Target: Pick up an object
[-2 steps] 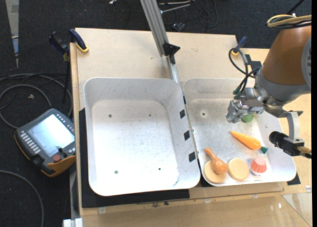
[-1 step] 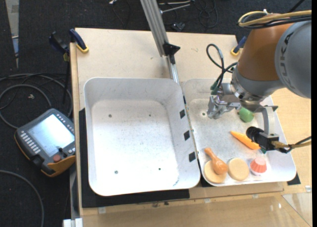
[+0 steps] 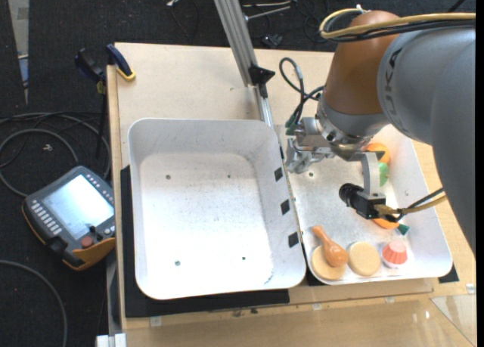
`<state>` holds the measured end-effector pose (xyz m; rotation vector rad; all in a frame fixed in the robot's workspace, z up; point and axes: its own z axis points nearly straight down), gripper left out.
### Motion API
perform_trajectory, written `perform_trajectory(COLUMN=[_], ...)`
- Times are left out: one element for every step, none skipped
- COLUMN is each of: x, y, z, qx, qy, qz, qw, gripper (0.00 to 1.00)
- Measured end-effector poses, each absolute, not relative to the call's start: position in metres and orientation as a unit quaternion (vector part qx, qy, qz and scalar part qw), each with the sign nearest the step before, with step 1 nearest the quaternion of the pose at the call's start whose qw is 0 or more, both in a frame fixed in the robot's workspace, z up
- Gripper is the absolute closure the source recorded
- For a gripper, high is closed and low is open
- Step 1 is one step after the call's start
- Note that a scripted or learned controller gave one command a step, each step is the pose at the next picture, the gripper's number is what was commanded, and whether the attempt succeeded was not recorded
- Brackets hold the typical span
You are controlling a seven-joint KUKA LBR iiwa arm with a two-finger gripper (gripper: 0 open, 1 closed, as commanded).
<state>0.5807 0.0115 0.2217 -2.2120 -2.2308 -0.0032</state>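
The grey two-finger gripper (image 3: 302,158) hangs low in the right white bin (image 3: 423,255); whether it grips, I cannot tell. The orange drumstick-shaped toy (image 3: 329,246) looks light, perhaps slippery; its thin neck suits a grasp.

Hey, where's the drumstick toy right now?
The drumstick toy lies in the right bin, at its near left corner, resting on a round tan piece with another round tan piece just to its right.
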Motion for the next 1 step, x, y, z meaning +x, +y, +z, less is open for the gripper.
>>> perform_trajectory(x=[0.6003], y=[0.0523], z=[0.2298], qx=[-0.704], qy=[-0.71], qz=[-0.0016], qw=[-0.001], gripper=[1.0])
